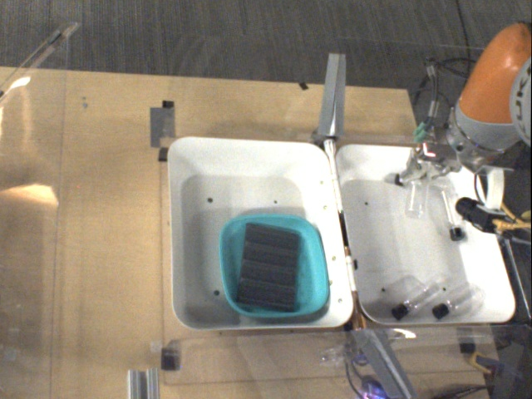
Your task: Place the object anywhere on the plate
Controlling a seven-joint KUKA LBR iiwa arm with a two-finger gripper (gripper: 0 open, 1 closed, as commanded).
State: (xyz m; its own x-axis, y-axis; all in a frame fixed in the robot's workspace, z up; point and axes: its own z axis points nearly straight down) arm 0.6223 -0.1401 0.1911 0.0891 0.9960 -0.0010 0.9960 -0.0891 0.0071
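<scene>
The dark ridged block (268, 266) lies flat on the teal plate (229, 248), its long side running near to far, its whole outline inside the rim. The plate sits in the near half of the left bin (179, 223). The gripper (434, 219) hangs over the far part of the right bin (374, 223), well apart from block and plate, with the wall between the bins in between. As far as the pale fingers can be read against the white floor, they stand spread with nothing between them. Two clear pieces with dark ends (420, 298) lie along the near wall of the right bin, below the gripper and not touching it.

Judged from this layout, the placing step is finished if the block is the object meant: it rests on the plate and nothing grips it. What is left is only for the arm (499, 73) to stay clear of the left bin so that the block is not nudged off.

If one of the clear pieces is meant instead, the task is at its start. The next move would call for a descent to the near wall, a grip across a slippery round body, then a carry left over the dividing wall to the bare teal rim beside the block.
</scene>
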